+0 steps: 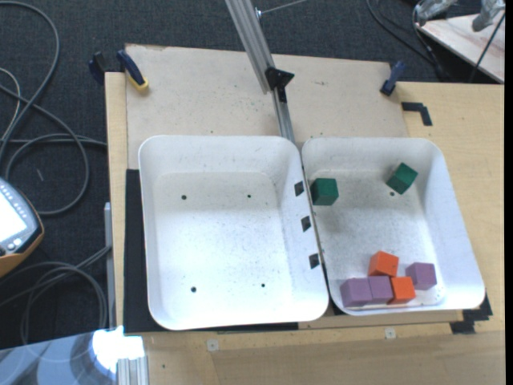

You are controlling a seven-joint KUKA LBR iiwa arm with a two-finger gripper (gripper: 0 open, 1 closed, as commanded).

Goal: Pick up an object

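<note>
The right bin (449, 207) holds several small blocks. A green cube (325, 191) sits at its left wall and a second green cube (401, 178) lies near the back right. At the front, an orange block (385, 264) sits above another orange block (401, 289), with a long purple block (365, 290) to their left and a smaller purple cube (422, 275) to their right. These front blocks lie packed together.
The left bin (160, 215) stands beside the right one, sharing a divider with black clips (305, 223). A metal pole (255, 42) slants up from the back of the bench. Blue clamps (132, 69) sit at the rear corners. Cables lie on the floor at left.
</note>
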